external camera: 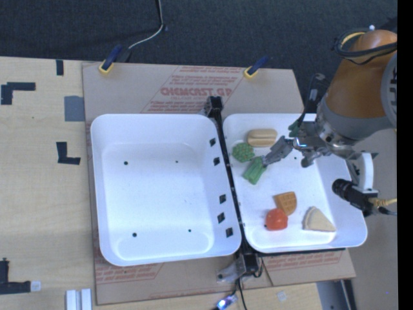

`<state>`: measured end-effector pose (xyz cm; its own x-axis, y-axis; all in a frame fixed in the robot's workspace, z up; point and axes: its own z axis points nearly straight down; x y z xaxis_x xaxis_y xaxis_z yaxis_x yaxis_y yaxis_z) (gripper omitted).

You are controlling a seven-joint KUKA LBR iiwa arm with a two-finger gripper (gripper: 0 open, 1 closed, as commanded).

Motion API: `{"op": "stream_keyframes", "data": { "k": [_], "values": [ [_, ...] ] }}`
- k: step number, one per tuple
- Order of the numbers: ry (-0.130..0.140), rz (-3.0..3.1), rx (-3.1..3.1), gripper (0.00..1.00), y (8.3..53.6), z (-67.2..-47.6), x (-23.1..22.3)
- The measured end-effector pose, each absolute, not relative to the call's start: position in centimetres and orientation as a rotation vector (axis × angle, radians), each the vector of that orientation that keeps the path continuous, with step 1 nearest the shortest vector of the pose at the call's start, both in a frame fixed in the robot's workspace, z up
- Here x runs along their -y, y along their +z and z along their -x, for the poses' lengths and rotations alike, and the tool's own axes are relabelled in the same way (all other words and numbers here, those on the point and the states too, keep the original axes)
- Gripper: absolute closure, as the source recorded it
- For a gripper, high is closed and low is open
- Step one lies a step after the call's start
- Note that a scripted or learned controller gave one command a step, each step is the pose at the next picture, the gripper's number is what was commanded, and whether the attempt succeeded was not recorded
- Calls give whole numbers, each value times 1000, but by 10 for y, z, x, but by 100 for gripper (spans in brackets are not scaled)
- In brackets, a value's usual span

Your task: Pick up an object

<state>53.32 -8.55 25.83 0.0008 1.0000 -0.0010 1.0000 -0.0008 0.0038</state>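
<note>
The right bin (335,173) holds several small toy foods. A tan bread roll (262,137) lies near its far edge, with a green broccoli head (243,152) and a green stalk piece (254,170) just below it. Toward the front lie an orange chunk (286,202), a red tomato (276,219) and a pale wedge (318,220). My gripper (294,155) hangs over the bin's middle, right of the green pieces, open with nothing between its fingers. One dark finger (279,152) points toward the green stalk.
The left bin (103,192) sits beside the right one, parted by a black clip strip (222,173). Both rest on a cardboard sheet (187,89) held by clamps. The arm's orange band (361,76) rises at the right.
</note>
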Motion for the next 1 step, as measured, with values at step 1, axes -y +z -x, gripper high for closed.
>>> {"op": "stream_keyframes", "data": {
  "k": [1],
  "values": [
    [12, -2207, -2224, 0, 324, -631, 46]
  ]
}}
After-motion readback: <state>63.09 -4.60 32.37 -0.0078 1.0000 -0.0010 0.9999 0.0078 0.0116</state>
